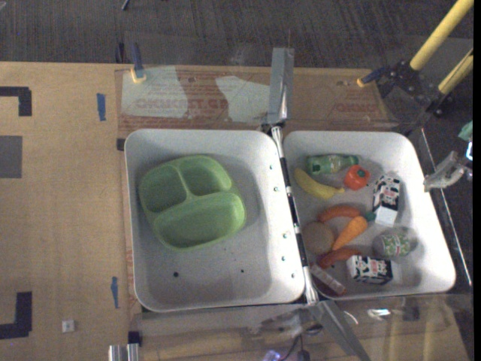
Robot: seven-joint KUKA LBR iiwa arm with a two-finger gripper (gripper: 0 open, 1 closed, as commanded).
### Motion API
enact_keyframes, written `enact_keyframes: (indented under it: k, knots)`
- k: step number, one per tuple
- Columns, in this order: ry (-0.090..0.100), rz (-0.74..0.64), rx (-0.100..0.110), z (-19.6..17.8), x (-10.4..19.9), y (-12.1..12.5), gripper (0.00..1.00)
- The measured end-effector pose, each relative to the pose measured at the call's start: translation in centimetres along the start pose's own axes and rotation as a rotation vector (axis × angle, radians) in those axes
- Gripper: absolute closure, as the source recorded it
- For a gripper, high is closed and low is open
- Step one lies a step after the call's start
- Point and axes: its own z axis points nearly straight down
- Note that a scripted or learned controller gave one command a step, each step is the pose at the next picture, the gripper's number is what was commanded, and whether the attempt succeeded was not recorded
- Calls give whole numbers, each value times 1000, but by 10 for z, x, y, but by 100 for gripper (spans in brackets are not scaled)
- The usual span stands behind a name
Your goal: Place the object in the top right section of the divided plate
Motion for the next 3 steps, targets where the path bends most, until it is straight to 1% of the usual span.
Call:
enact_keyframes:
  k: [1,2,3]
  knots:
    - [0,0,1,0,0,0,0]
    - [-1,306,0,6,-23,15,0]
    - [-1,253,-1,-22,-3,9,0]
